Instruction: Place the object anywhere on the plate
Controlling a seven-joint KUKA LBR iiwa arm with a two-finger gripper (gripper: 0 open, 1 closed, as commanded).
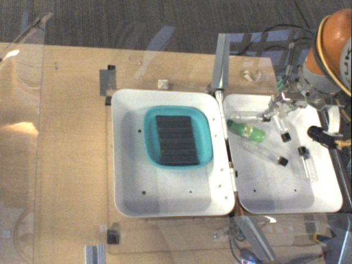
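Observation:
A teal plate [204, 142] with a dark ridged insert lies in the left bin [129, 197]. In the right bin [275, 199] lie a green bottle [246, 129], a clear bottle [245, 116] just behind it, and three clear tubes with black caps: one [267, 152] in the middle, one [281, 127] near the back, one [308, 165] at the right. My gripper [276, 104] hangs low over the back of the right bin, right by the upper end of the back tube and the clear bottle. Nothing shows clearly as held.
The arm and its orange band [333, 37] come in at the upper right. A metal divider post [221, 59] stands behind the seam between the bins. A small pale block [163, 84] sits on the bench behind the left bin.

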